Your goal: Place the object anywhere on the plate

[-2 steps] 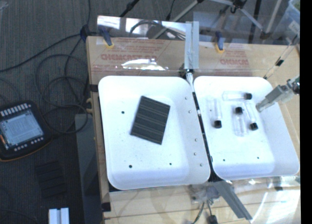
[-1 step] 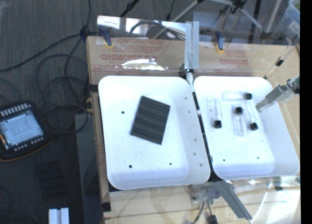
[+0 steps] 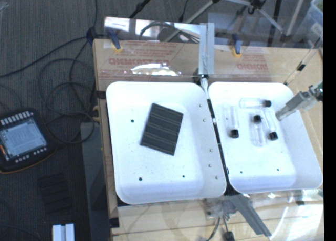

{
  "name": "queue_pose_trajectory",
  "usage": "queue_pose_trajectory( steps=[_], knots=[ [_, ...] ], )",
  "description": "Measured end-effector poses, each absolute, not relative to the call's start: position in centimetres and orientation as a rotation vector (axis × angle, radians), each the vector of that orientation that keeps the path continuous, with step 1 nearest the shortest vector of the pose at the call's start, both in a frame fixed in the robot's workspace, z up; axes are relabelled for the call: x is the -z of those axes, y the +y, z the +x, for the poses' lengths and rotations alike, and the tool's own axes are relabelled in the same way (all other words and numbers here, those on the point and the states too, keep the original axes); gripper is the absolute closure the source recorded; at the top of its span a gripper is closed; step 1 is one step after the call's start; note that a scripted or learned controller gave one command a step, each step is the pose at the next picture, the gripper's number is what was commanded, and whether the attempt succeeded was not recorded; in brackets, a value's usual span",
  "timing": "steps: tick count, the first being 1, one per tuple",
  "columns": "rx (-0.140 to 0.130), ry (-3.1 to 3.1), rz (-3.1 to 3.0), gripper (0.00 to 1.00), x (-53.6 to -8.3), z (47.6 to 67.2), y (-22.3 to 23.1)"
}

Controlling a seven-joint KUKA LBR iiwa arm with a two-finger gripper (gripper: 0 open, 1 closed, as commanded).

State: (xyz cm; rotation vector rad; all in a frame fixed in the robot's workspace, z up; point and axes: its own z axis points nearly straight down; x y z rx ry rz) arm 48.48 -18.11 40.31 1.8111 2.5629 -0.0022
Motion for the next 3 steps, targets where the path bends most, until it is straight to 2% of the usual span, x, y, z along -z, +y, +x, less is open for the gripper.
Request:
queue_pose_trajectory(
  steps=[1,2,3],
  knots=[
    [0.001,2.465,1.946,0.0,-38.5,54.2,-13.6],
    [0.004,2.298,2.14,0.0,-40.3,48.4,-19.4],
    [0.004,2.297,2.14,0.0,-40.3,48.4,-19.4]
  ],
)
